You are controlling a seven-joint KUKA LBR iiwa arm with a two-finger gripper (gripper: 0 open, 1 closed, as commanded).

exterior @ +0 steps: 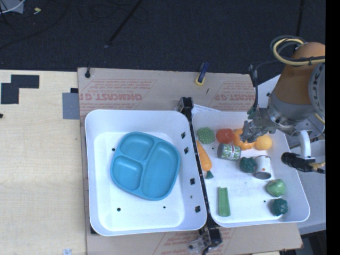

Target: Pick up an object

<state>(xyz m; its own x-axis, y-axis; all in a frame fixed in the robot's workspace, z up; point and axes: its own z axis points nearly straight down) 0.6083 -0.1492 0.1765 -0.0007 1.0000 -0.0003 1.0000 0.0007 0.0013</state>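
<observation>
so the bench point(42, 169) is the biggest thing here, pale wood, with a cardboard sheet point(138, 92) laid over it under both bins. left bin point(101, 217) holds just one thing, a blue divided plate point(144, 164) sitting roughly in the middle, three compartments, tilted a bit.

right bin point(297, 209) is where all the clutter is. my arm point(297, 84) comes in from the right, orange band up top, grey below, and my gripper point(251, 130) is down at the back part of that bin, right in a cluster of small stuff. honestly can't tell how far apart my fingers are or whether there's anything between them, it's all too dark and crowded in there.

right beside the gripper: an orange ball point(263, 142) on one side, a red tomato-looking thing point(224, 135) on the other, and a bumpy green round thing point(206, 136) further left. just in front, a small can lying on its side point(230, 152), a dark green lump point(247, 165) touching a white cup point(262, 166) that's tipped over. a carrot point(204, 158) lies along the left wall. nearer the front there's a green stick-shaped piece point(223, 201), a light green pepper-ish thing point(275, 187), and a dark green broccoli-like bit point(278, 207) in the corner.
</observation>
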